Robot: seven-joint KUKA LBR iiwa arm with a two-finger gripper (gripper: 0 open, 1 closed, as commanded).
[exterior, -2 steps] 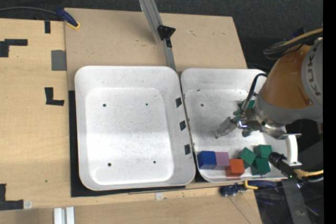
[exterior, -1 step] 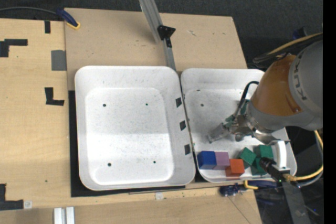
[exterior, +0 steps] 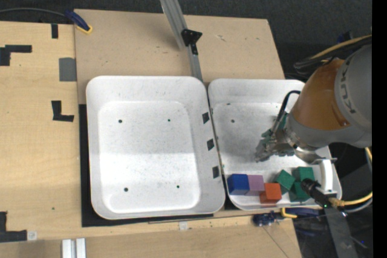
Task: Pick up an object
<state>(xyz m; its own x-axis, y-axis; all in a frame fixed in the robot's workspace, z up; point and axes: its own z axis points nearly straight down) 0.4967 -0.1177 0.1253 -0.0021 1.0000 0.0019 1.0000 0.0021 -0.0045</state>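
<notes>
Along the right bin's (exterior: 254, 93) near edge lie a blue cube (exterior: 239, 183), a lilac block (exterior: 256, 183), an orange block (exterior: 271, 192) and two green blocks (exterior: 285, 179) (exterior: 300, 182). My gripper (exterior: 266, 147) hangs over the middle right of this bin, above and a little behind the blocks, apart from them. The grey arm with its orange band (exterior: 320, 103) comes in from the right and covers part of the bin's right side.
The left bin (exterior: 145, 145) sits beside the right one, with black clips along their shared wall. A slanted metal rail (exterior: 172, 6) crosses the bench behind the bins. Cables run at the right edge by the arm.
</notes>
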